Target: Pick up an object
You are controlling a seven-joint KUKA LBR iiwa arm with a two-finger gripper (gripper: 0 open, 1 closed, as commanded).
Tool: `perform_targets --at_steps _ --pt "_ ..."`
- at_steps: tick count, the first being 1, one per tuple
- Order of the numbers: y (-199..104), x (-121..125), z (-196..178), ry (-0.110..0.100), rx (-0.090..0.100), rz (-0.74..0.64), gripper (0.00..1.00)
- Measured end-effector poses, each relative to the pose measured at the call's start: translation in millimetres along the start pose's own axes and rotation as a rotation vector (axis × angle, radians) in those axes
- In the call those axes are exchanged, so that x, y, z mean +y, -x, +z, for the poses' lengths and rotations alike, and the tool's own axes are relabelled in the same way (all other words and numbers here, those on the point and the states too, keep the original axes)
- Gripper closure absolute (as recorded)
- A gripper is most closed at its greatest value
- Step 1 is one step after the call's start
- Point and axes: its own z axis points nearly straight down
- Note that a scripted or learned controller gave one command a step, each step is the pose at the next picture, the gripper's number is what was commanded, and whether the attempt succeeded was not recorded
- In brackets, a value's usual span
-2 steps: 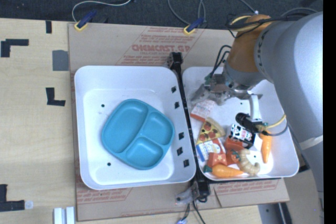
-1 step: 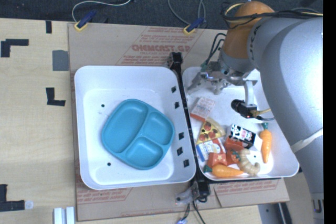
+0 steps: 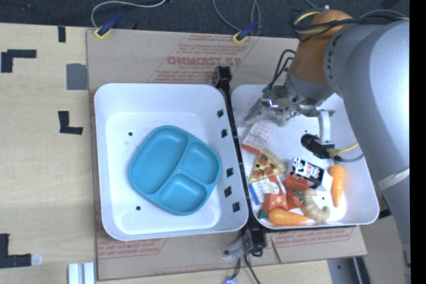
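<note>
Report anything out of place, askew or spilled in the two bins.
Nothing looks spilled. The blue divided plate lies skewed in the left bin, and the toy food is jumbled toward the right bin's near side.

A: What lay in the right bin (image 3: 363, 206)?
B: 2 orange carrots: 1 carrot (image 3: 337, 184) stood almost upright by the right wall, the other carrot (image 3: 289, 216) lay flat at the front, near a pizza slice (image 3: 265, 167).
</note>
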Motion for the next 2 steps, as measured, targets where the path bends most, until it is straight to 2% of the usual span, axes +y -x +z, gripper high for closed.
perform_targets --at_steps 1,2 --pt "-14.2 19.2 0.7 -0.003 -0.001 -0.001 0.0" --pt "-14.1 -23.6 -0.2 0.0 0.0 0.0 0.0"
